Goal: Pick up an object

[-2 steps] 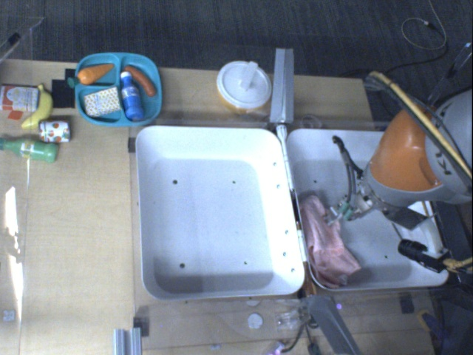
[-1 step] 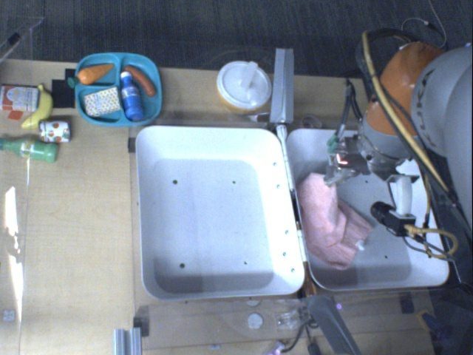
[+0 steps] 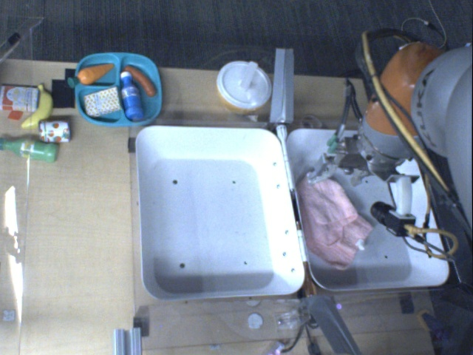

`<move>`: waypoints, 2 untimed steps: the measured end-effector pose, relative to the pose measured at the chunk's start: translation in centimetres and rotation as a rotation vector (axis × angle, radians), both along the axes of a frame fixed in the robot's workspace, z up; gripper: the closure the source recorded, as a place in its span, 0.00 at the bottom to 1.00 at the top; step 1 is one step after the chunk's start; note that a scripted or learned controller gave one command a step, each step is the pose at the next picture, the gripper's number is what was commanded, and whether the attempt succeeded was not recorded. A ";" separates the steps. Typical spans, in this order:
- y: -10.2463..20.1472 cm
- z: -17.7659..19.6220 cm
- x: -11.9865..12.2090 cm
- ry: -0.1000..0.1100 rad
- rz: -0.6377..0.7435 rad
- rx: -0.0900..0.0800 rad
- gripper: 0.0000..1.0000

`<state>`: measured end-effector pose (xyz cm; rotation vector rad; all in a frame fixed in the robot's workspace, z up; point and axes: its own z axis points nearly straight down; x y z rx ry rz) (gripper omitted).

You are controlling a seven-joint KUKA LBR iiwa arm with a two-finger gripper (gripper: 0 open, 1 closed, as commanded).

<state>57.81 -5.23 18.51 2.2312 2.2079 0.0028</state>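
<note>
**Arm poised over the pink cloth, grasp not yet made**

The arm (image 3: pixel 421 87) comes in from the right and bends down over the right bin (image 3: pixel 421 272), its orange band sitting high above the wrist and its cables looping round toward the bin's near right corner. The left bin (image 3: pixel 214 205) lies well off to the left of the fingers, across the divider.

The step in hand looks like the approach: the gripper (image 3: pixel 329 165) hangs low in the right bin at its far left part, and nothing sits between its fingers. They appear slightly apart, tips pointing down and to the left, though the metal parts are small and cluttered, so the gap is hard to judge.

The pink cloth (image 3: pixel 332 220) lies crumpled on the bin floor just below the fingertips, its upper edge close to or touching them; I cannot tell which. It spreads from there toward the near side of the bin.

The next move, as I judge it, calls for a short drop onto the cloth's raised fold and a firm closing; soft fabric may slip out if only a thin edge is pinched.
</note>
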 end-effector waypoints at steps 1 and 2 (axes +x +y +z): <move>-5.6 -8.9 2.0 -0.007 0.074 -0.001 0.00; -7.4 -9.2 -0.2 -0.017 0.188 -0.003 0.00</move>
